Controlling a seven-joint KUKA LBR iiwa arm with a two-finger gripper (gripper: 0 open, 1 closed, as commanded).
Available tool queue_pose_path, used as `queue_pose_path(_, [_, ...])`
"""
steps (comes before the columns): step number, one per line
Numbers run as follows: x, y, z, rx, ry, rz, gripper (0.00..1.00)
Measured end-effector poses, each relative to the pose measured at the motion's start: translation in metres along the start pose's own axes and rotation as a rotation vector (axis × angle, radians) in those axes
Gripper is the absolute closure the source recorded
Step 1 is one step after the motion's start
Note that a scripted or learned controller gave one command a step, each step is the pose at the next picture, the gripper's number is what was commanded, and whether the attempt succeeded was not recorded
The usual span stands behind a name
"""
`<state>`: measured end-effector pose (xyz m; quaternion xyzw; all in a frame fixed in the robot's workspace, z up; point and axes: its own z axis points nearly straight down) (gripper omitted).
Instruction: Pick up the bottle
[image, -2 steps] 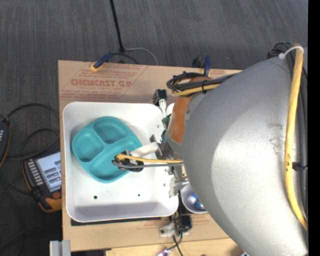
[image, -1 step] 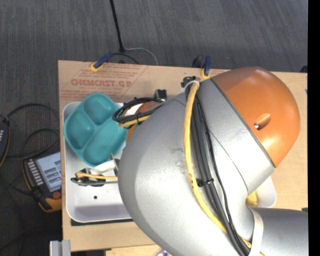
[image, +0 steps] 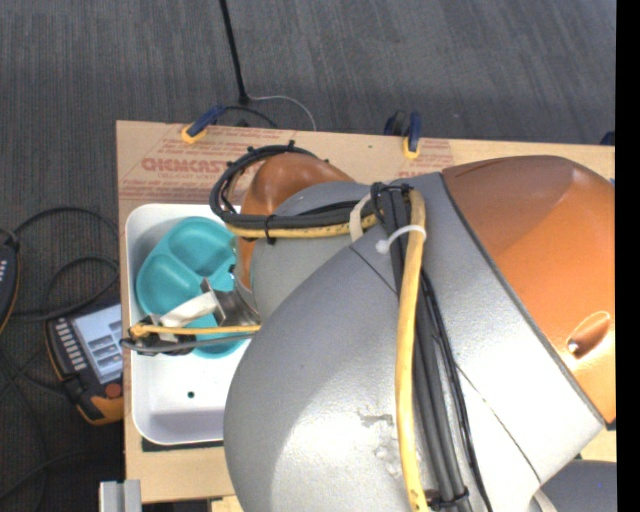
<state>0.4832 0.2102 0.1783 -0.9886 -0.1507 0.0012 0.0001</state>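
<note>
Approach step, by judgement: the arm (image: 400, 350) reaches over the left bin (image: 135, 300), beside a teal dish (image: 180, 270). State of the gripper — cannot tell. Position of the bottle — cannot tell; the next move calls for locating it.

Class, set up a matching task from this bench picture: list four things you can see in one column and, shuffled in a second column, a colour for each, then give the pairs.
Things:
1. shallow plastic bin
2. divided plastic dish
3. thick cable along the arm
4. cardboard sheet under the bins

Colours:
A. brown
B. yellow
C. white
D. teal

Pairs: 1-C, 2-D, 3-B, 4-A
</note>
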Motion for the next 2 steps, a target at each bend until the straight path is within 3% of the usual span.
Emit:
queue_pose_path(1, [-0.0222, 0.0700, 0.0159, -0.001, -0.002, -0.385, 0.00])
queue_pose_path(2, [-0.0228, 0.0697, 0.0068, 0.001, -0.007, -0.386, 1.00])
